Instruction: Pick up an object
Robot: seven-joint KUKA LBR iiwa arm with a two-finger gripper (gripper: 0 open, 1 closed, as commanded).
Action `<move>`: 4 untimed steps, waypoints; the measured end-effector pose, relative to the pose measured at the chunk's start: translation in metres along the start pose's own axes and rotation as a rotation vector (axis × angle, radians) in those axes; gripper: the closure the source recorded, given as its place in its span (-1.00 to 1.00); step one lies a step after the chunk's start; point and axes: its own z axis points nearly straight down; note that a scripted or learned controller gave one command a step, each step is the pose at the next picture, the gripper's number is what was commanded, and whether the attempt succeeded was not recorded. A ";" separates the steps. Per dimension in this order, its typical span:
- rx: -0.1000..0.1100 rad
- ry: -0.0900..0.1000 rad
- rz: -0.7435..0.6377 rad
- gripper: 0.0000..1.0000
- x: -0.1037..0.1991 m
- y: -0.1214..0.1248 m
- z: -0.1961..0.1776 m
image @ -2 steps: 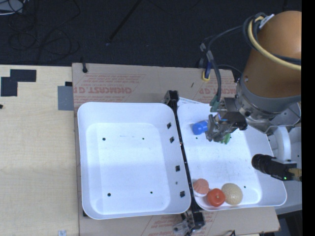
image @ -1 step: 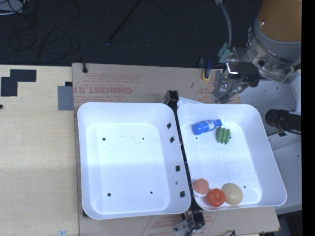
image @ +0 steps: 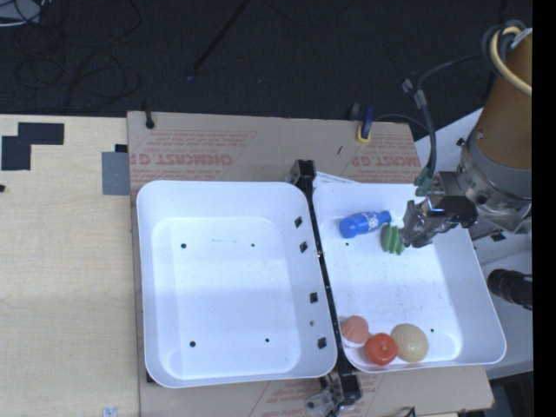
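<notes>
Gripper [image: 415,230] is down in the right bin [image: 473,272], just beside a small green object [image: 393,238] next to the blue bottle [image: 363,223]. Can't tell its grip state. Nothing visibly lifted; pick still to do.

We see the right bin [image: 460,311] crowded at two ends: blue bottle [image: 363,223] and green object [image: 392,237] near the far wall, with the pincer [image: 415,233] right beside the green one. Pink piece [image: 354,328], red ball [image: 380,348] and beige ball [image: 410,342] cluster at the near wall. Mid-floor between the groups is open. Black divider clips [image: 314,259] line the seam; left bin [image: 174,233] gives free passage.
</notes>
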 end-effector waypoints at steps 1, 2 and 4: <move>-0.032 0.001 -0.011 1.00 0.011 0.020 -0.163; -0.012 0.003 -0.013 1.00 0.045 -0.012 -0.153; 0.000 0.000 -0.002 1.00 0.007 -0.004 -0.037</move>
